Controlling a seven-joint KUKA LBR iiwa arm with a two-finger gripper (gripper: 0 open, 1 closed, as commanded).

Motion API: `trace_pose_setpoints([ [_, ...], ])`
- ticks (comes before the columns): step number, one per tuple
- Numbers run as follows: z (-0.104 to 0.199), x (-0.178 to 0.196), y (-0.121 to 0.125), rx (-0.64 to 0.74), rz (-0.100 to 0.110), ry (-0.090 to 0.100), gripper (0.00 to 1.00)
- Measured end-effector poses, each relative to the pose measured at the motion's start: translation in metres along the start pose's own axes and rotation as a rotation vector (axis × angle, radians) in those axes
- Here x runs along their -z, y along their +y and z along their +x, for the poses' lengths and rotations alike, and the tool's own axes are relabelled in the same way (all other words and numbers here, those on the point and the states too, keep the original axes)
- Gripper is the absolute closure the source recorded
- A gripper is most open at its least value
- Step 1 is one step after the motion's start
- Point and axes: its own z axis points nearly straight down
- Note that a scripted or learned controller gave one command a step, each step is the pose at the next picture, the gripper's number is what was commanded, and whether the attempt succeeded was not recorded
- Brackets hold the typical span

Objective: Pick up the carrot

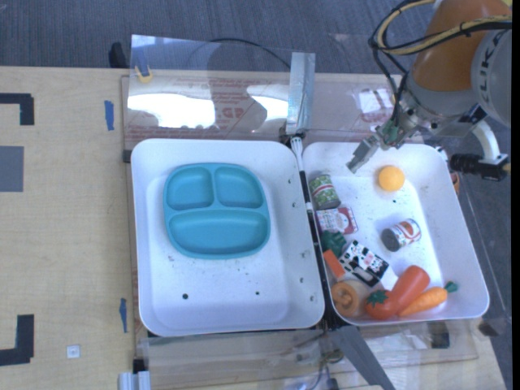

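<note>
From the overhead camera, the jaws (366,151) hang over the far edge of the right bin (467,242), reached in from the right by the grey arm with its orange band (455,31); they look spread apart with nothing between them, though the far finger is partly masked by the wrist. The carrot (422,301) lies at the opposite, near end of that same bin, against the front wall and toward the right corner, so it sits well apart from the jaws, down the frame and somewhat to the right. Its long axis runs at a slant, green top toward the right corner and tip pointing left. A red pepper-like piece (404,287) touches it on the far side, and a small round orange piece (346,296) lies further left, so the approach probably has to come from above with the jaws closing across the carrot's width. Between jaws and carrot sit an orange ball (391,178), a small can (402,233) and a black-and-white carton (362,262). The left bin (154,299) holds a blue divided plate (216,210). Both bins rest on a pale wooden surface (57,218); beyond it lies grey carpet (203,6).
</note>
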Motion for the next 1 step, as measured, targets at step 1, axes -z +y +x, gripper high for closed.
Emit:
trace_pose_setpoints([
  [1, -0.0440, -0.0844, -0.0322, 0.206, 0.014, 0.013, 0.00],
])
